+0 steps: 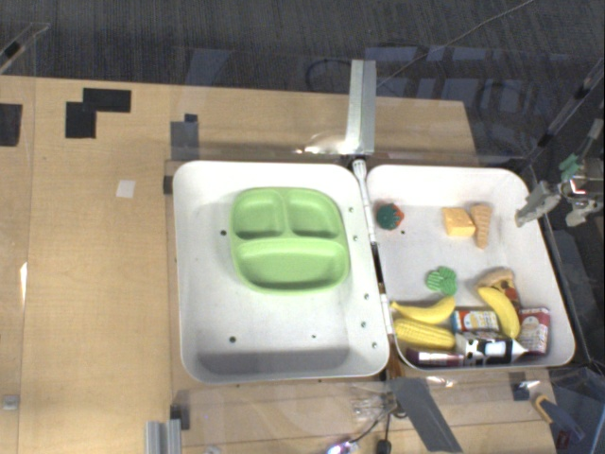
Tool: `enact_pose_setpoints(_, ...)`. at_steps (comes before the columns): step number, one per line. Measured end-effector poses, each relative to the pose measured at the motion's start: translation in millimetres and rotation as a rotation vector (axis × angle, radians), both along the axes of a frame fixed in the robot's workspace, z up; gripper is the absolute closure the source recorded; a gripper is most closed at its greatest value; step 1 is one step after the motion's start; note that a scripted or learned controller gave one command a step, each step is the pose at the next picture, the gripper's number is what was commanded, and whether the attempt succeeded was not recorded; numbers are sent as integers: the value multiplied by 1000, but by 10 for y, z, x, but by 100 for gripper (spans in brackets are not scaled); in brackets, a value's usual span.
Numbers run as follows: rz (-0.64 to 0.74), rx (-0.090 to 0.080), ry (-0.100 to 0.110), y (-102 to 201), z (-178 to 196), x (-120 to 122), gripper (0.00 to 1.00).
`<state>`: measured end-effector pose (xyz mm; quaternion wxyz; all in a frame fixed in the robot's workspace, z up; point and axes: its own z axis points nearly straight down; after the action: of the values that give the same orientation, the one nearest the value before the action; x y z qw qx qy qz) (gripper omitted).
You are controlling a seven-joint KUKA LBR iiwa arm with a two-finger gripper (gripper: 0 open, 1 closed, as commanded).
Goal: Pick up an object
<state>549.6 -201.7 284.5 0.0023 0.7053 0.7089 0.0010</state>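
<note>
- The floor (236,12) is dark grey carpet — it runs along the top, from ten o'clock to two o'clock.
- A black cable (492,22) lies on the floor near one o'clock.
- The bench (85,282) is light brown wood and takes up the whole nine o'clock side.
- Black square marks (95,110) sit on the bench near ten o'clock.
- A small pale patch (126,189) sits just below them.
- A grey metal post (362,107) stands near twelve o'clock.
- The light is soft and even.
</note>
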Motion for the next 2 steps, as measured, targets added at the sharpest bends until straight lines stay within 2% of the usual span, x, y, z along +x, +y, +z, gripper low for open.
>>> enact_pose_setpoints(1, -67, 2, 1, 546, -1104, 459, 0)
enact_pose_setpoints(2, -19, -1, -20, 830, -1888, 993, 0)
